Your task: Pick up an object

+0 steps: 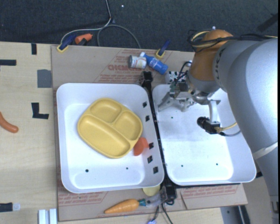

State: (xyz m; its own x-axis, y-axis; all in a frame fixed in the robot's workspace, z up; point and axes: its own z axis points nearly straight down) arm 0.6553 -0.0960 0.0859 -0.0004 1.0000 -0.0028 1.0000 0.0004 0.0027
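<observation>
In the left bin (67, 171) lies a yellow divided plate (109, 127). A small orange-red piece (140, 147) rests against the plate's right edge. My gripper (175, 106) hangs over the far left part of the right bin (233, 171), just right of the wall between the bins. Its fingers stand apart, open, with bare white bin floor between them. The grey arm with its orange band (207, 55) covers the bin's far right side.
A black cable fitting (208, 124) hangs off the arm over the right bin. Behind the bins lie a blue and white bottle (149, 62) and clamps (77, 39). A toy carrot (122, 206) lies in front of the bins, a sausage (6, 122) far left.
</observation>
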